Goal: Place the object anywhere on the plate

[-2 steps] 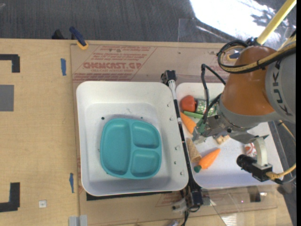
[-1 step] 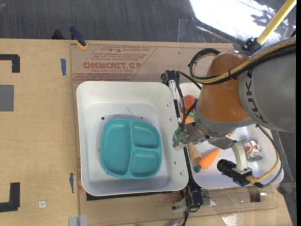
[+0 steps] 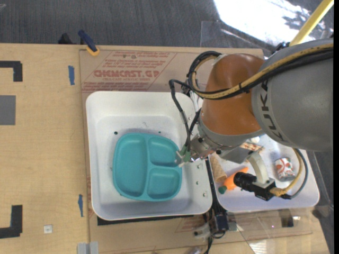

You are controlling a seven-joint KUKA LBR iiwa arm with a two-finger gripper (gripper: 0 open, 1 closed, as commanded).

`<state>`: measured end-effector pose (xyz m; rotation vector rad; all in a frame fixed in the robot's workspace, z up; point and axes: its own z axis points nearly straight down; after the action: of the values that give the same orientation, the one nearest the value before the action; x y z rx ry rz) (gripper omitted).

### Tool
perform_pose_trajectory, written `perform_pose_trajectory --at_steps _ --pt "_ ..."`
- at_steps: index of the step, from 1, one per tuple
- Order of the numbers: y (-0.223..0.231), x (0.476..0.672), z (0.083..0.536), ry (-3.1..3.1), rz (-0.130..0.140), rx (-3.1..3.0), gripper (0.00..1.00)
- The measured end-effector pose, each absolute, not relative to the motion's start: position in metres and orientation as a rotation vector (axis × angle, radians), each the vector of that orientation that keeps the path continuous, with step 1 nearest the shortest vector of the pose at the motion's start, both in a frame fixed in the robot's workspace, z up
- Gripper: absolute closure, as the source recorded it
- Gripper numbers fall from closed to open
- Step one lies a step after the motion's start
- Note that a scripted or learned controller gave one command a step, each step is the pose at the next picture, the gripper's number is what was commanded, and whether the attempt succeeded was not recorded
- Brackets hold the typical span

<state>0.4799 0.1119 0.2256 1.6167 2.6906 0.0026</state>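
Plate [image 3: 146, 166] (teal, three compartments) lies inside the left white bin [image 3: 100, 157]. At the plate's right rim the gripper [image 3: 184, 156] hovers, its fingers pinching a small green object [image 3: 185, 153], just beside the plate.

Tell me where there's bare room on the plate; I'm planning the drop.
The teal three-compartment plastic plate has its big left compartment and lower right compartment bare. It is crowded at its right edge, where the hand hangs over the upper right compartment.
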Motion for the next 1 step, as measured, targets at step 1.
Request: perform_pose_trajectory --at_steps 1 --pt "0.1121 0.4813 0.2355 2.688 0.006 1.615 1.00"
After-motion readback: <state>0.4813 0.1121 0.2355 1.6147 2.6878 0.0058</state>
